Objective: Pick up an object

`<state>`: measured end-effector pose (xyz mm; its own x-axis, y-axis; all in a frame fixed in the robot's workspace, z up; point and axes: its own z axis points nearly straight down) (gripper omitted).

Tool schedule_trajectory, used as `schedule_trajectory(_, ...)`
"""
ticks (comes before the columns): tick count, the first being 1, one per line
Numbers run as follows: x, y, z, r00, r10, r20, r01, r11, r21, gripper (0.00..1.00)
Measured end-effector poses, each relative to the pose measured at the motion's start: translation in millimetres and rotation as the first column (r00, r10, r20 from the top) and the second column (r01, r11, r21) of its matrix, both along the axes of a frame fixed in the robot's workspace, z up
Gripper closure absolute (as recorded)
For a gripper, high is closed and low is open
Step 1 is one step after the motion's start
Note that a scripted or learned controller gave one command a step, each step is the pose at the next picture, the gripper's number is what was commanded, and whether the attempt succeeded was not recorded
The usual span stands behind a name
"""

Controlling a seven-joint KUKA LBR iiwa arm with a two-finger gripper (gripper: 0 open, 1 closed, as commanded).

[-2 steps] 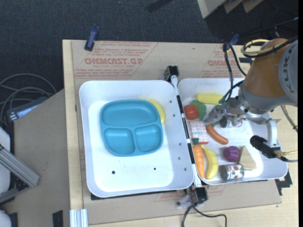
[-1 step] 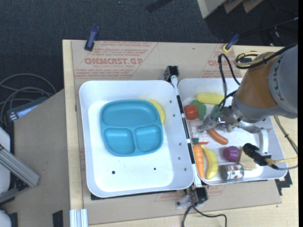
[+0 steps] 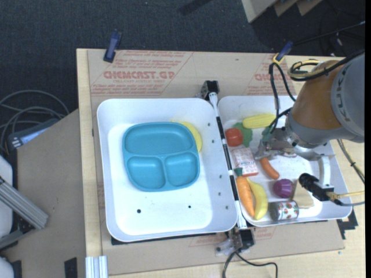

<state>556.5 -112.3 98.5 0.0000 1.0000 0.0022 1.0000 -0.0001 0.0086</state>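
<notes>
While my arm point(image 3: 324, 106) reaches in at the frame's right, its gripper point(image 3: 271, 146) sits low in the right bin point(image 3: 339, 210), just above the small orange sausage point(image 3: 269, 168); its grip I cannot tell.
</notes>
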Motion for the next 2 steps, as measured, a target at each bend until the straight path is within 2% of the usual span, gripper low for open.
schedule_trajectory(1, 27.8, 93.3, 86.7, 1.0, 0.002, -0.007, -0.002, 1.0, -0.001, 1.0)
schedule_trajectory(2, -34.7, 106.4, 85.7, 1.0, 0.0, -0.011, 0.0, 1.0, -0.001, 1.0)
